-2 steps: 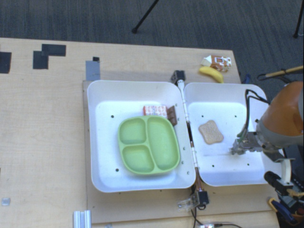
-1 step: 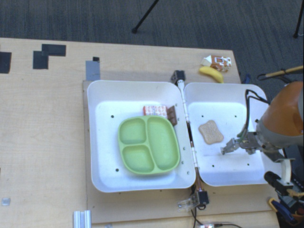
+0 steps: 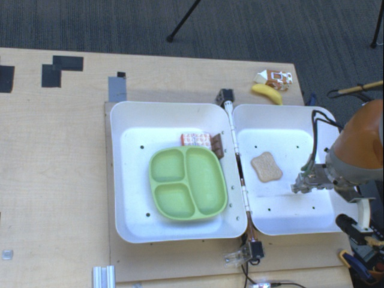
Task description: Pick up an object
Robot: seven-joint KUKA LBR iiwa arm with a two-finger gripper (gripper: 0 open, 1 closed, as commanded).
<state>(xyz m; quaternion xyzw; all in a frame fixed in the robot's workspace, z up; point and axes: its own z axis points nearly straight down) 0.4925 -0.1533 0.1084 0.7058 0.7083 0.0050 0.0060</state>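
A tan slice of toast (image 3: 266, 166) lies flat in the right bin (image 3: 282, 221), near its left side. My gripper (image 3: 302, 185) hangs low over the right bin's floor, a short way to the right of the toast and apart from it. Nothing shows between its fingers. A green three-compartment plate (image 3: 188, 183) rests in the left bin (image 3: 129, 179). At the plate's far edge sits a small red-and-white box (image 3: 195, 139), with a dark brown piece (image 3: 216, 145) beside it.
A yellow banana (image 3: 267, 92) and a small white and orange package (image 3: 275, 77) lie on the bench beyond the right bin. The arm's orange band (image 3: 365, 138) rises over the right bin's right rim. Cables and clips (image 3: 249, 254) sit at the bins' front edge.
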